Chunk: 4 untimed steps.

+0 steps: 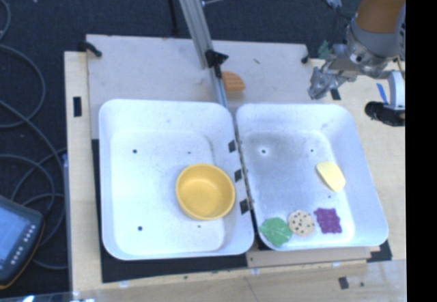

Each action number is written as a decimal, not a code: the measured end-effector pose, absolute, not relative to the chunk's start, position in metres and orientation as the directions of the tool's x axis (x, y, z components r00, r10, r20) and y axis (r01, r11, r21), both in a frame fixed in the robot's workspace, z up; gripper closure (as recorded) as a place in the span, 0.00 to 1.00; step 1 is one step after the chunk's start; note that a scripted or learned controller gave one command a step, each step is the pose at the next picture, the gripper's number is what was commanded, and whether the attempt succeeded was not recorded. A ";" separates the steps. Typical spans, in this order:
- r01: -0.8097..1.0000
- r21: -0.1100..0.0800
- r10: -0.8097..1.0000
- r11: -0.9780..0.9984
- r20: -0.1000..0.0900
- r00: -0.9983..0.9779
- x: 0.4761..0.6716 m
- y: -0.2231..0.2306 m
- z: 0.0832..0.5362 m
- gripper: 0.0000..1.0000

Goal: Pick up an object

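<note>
The gripper [321, 86] is seen above the far rim of the right bin [355, 131]; nothing is held, and whether it is spread cannot be told; no writing can be read. In this bin lie a yellow piece [330, 175], a purple piece [328, 220], a spotted cookie [300, 223] and a green disc [275, 231]; a round yellow bowl [205, 190] sits in the left bin [119, 157]; both rest on a pale wooden bench [150, 65].

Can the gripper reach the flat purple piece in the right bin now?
Probably yes: the flat purple piece lies uncovered, apart from the round cookie, and the gripper hangs above the bin's far edge.
</note>
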<state>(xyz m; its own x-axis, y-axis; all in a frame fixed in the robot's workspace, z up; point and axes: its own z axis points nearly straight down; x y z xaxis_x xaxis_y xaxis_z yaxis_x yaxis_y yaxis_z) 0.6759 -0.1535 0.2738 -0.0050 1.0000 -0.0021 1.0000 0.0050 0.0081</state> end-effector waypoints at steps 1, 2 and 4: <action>1.000 0.002 1.000 0.006 0.000 -0.006 0.652 -0.103 0.280 1.00; 1.000 -0.001 1.000 0.005 0.000 -0.005 0.633 -0.061 0.265 1.00; 1.000 -0.001 1.000 0.005 0.000 -0.005 0.600 0.023 0.247 1.00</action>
